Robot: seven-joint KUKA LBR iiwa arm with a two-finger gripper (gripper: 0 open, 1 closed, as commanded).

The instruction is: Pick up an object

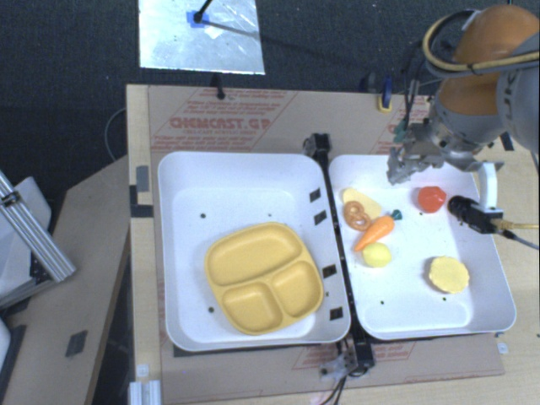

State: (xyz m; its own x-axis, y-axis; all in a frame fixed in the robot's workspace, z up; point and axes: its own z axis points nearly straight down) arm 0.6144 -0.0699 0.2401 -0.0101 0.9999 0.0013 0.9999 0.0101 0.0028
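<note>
Hovering item, camera view: gripper (403, 172), beyond the carrot (374, 233) and slightly to its right, over the right bin (506, 310). Nothing is seen held, and whether it is wide or narrow cannot be told.

Pickup candidates:
- carrot
- orange pretzel (356, 217), touching the carrot's left
- pale yellow slice (359, 199), beyond the carrot
- yellow ball (377, 256), just nearer than the carrot
- red tomato (431, 199), right of the carrot
- yellow disc (448, 274), well right of the carrot and nearer

Risks, as judged:
- The pieces crowded around the carrot may be nudged or pinched in pairs.
- The tomato and ball may roll out of a closing grip.
- The flat disc offers little height to grasp.

Poorly seen:
- The gripper's tip blurs grey against white, so its height above the bin floor is unclear.
- A teal speck (396, 214) just right of the carrot is too small to name.
- The arm is cut off at the frame edge.
</note>
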